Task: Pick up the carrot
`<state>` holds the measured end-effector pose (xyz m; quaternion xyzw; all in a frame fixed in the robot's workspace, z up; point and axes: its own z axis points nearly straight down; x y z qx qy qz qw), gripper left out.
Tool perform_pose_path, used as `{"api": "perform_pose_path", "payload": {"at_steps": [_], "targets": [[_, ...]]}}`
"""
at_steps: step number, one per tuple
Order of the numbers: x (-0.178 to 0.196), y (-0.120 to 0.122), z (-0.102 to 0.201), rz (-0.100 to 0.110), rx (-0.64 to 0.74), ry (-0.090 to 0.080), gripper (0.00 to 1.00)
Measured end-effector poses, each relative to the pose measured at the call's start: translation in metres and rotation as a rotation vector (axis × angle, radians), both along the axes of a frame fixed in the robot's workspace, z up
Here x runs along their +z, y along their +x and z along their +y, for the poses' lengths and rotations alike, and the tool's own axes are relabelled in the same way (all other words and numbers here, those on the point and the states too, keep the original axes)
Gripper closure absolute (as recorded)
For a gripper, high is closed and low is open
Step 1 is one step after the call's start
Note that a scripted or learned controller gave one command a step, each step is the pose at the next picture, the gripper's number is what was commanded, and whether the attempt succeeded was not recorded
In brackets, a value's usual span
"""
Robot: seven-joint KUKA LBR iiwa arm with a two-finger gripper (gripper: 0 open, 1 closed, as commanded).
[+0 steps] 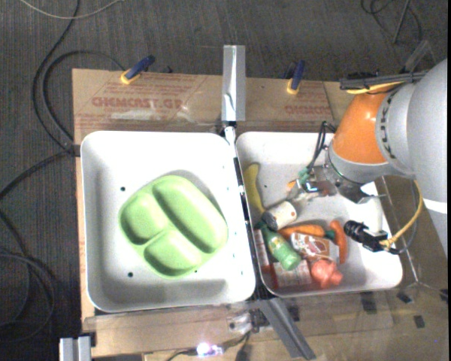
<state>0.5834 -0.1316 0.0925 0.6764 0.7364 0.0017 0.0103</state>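
The end effector [310, 180] hangs over the right bin [391, 280], its opening impossible to judge since the wrist hides it. The carrot [310, 231] lies below it among clutter, partly covered by a carton [313, 244].

Two white bins [98, 224] on bench [98, 100]

Both white bins [98, 201] look like smooth, glossy plastic; the green divided tray [174, 224] inside the left one is matt plastic; the bench [158, 104] beneath resembles brown cardboard
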Motion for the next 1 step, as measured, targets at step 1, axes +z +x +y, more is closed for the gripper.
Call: {"api": "perform_pose_path", "payload": {"at_steps": [1], "targets": [[-0.0013, 0.0002, 0.0054, 0.003, 0.006, 0.007, 0.00]]}}
